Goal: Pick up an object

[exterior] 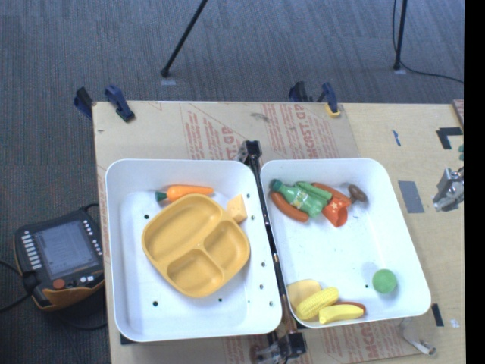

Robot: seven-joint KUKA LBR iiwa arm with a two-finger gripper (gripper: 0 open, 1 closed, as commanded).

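Observation:
My gripper is a small grey metal shape at the right edge of the bench, outside the right bin and level with its far half. It is well clear of every object. The right bin holds a green toy vegetable, an orange sausage shape, a red pepper and a brown piece at the back. A green ball, a corn cob, a pale yellow slice and a yellow-red piece lie at its front.
The left bin carries a yellow divided plate, a carrot and an orange wedge. A teach pendant lies on the floor to the left. Blue clamps grip the bench's far edge.

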